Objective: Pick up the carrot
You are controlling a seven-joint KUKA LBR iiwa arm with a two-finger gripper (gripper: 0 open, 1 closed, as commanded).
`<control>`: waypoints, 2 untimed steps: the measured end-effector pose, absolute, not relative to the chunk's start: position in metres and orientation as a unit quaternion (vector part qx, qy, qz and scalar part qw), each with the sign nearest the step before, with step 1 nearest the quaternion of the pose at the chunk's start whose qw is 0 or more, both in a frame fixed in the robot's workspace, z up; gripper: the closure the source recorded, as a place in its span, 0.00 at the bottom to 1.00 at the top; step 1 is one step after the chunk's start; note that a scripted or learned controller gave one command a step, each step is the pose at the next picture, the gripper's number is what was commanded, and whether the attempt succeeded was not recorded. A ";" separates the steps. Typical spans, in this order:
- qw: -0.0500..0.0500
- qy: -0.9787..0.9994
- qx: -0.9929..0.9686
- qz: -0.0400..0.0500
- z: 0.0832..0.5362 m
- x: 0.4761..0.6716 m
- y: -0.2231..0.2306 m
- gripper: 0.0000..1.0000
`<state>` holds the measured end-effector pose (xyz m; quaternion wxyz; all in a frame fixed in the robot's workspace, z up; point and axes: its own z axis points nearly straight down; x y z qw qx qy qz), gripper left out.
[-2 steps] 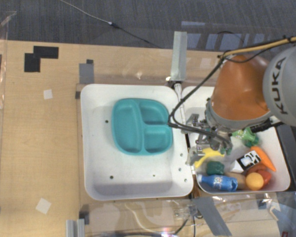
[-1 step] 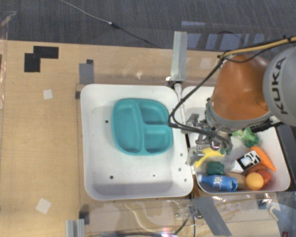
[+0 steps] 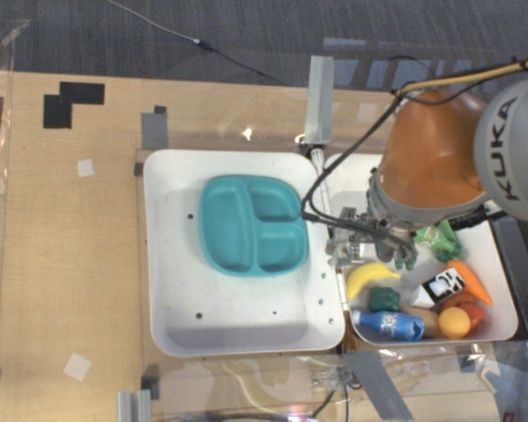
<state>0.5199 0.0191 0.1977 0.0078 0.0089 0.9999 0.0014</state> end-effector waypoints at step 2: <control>0.007 0.995 -0.101 -0.001 0.369 0.489 -0.039 0.00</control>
